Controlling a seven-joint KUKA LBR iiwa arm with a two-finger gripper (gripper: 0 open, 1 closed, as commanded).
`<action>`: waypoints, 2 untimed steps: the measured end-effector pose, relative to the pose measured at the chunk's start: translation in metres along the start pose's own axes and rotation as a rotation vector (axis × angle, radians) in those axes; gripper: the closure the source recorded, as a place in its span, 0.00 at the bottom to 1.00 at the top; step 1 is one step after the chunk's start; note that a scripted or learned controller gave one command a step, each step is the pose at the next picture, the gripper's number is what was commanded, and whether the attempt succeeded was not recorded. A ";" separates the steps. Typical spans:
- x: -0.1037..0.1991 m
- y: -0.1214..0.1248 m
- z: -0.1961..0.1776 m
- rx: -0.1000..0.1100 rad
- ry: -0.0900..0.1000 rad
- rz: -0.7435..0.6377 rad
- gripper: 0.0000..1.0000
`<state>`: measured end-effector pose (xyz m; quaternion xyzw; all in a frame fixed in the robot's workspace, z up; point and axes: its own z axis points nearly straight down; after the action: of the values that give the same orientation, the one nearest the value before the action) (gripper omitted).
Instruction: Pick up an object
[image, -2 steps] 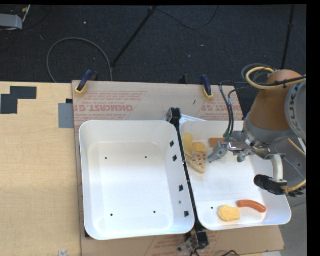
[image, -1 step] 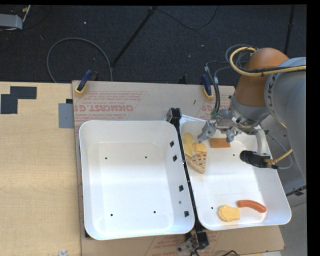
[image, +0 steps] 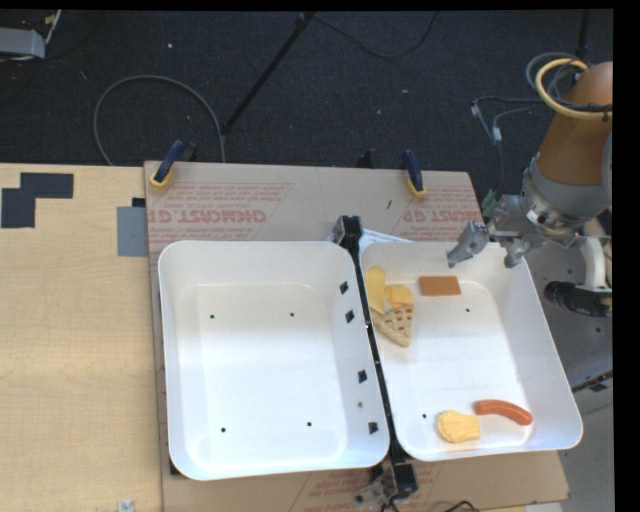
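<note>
— Where's the arm?
— Reaching in from the right, orange band above the grey wrist, which tilts down and left.
— And the gripper (image: 490, 247)?
— Below the wrist, its two fingers (image: 464, 246) spread apart, nothing between them.

Two white bins (image: 260, 455); five food pieces (image: 458, 427) in the right one

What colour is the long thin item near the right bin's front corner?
Orange-red: the sausage-shaped piece, seen in the camera view beside a yellow piece.
</note>
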<state>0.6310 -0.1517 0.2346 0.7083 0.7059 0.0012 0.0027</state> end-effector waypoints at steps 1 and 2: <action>-0.029 0.009 0.154 0.016 0.004 -0.002 0.00; -0.051 0.012 0.147 0.005 0.002 -0.003 0.00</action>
<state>0.6437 -0.2028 0.0879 0.7073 0.7069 -0.0001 0.0001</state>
